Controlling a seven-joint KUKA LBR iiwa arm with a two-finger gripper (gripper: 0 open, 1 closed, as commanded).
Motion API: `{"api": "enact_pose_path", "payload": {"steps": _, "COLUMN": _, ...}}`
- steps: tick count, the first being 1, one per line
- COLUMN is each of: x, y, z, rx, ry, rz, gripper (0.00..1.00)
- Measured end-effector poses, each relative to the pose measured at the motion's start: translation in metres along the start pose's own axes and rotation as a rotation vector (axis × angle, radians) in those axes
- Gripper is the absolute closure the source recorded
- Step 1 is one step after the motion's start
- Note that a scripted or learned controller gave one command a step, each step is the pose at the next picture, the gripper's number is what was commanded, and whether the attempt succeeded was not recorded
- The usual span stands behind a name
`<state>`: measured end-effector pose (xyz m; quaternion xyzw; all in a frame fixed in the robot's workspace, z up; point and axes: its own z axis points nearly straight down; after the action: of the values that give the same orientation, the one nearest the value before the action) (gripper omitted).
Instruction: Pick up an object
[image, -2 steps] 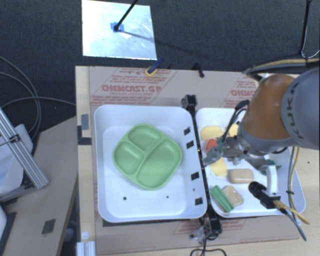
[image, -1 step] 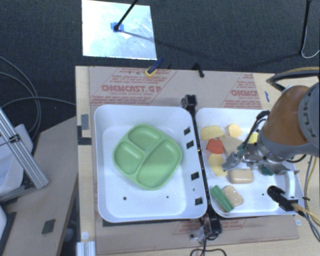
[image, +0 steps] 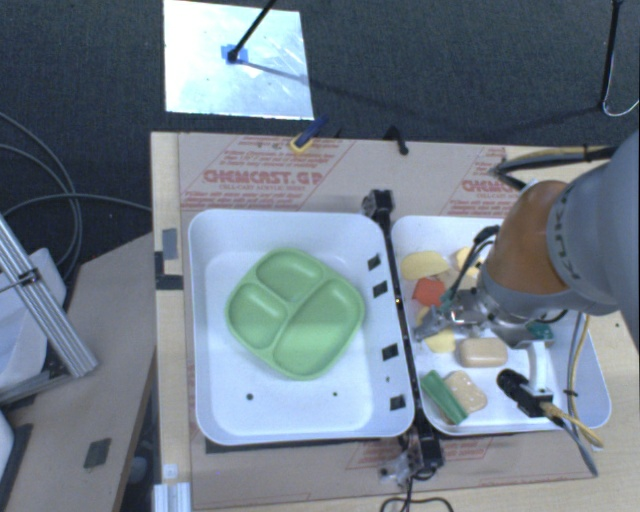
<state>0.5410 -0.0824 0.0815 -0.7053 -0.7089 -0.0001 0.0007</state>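
Note:
My gripper (image: 438, 320) is low in the right bin (image: 596, 398), near its left wall. It sits between a red piece (image: 430, 291) just behind it and a small yellow piece (image: 440, 343) just in front. A pale yellow piece (image: 424, 264) lies further back. A beige block (image: 482, 352) rests right of the small yellow piece. Near the front lie a green stick (image: 442, 397) and a beige round piece (image: 469, 390). The arm hides the back right of this bin.
The left bin (image: 215, 400) holds a green divided plate (image: 295, 313) in its middle. A black divider (image: 392, 300) with clips runs between the bins. Cardboard lies under both bins, and a shiny sheet (image: 238, 60) is on the floor behind.

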Motion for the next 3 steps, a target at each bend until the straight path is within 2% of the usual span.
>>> {"api": "enact_pose_path", "payload": {"steps": 1, "x": 0.065, "y": 0.028, "z": -0.11, "rx": -0.014, "ry": 0.001, "rz": -0.006, "gripper": 0.0}}
{"api": "enact_pose_path", "payload": {"steps": 2, "x": 0.066, "y": -0.034, "z": -0.163, "rx": -0.003, "ry": 0.0, "rz": 0.003, "gripper": 0.0}}
{"api": "enact_pose_path", "payload": {"steps": 3, "x": 0.084, "y": -0.025, "z": -0.254, "rx": -0.013, "ry": 0.0, "rz": -0.002, "gripper": 0.0}}
